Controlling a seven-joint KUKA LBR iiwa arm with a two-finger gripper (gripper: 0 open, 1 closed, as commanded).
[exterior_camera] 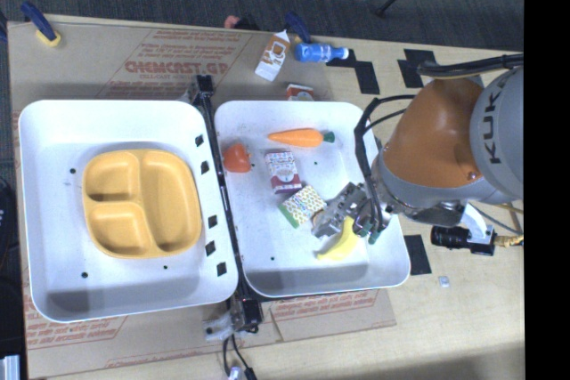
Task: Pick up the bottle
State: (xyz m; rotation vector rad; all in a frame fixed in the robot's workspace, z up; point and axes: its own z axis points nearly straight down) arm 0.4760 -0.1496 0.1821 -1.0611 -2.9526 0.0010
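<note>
two white bins (53, 129) are sitting on the desk (445, 316). one bottle (284, 171) is lying in the right bin, between one carrot (297, 137) and one little box (303, 204). the claw (346, 218) is hanging over one banana (339, 243); i cannot tell how wide it is.

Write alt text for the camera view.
The grey arm's pincer hangs low in the right white bin, over a yellow banana, near a small dark-red bottle and an orange carrot. The left white bin holds a yellow divided plate.

Blue bottle (318, 53) lying, seemingly flat, behind the bins.
</note>
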